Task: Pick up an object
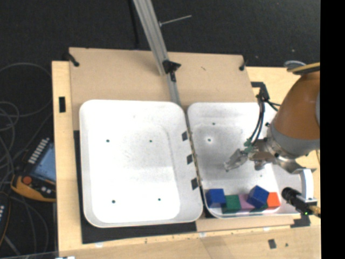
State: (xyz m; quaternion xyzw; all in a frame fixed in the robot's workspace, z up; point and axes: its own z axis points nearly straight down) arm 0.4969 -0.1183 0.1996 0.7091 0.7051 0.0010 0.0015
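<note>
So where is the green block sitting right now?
The green block lies in the right bin, along its near edge, between a blue block on its left and a purple block on its right.

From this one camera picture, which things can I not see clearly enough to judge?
- Gripper: small and blurred in the camera view, over the right bin; its grip state cannot be judged.
- Purple block: partly hidden by the blue block and green block beside it.
- Orange block: partly covered by that blue block.
- Arm: cut off at the right of the view.
</note>
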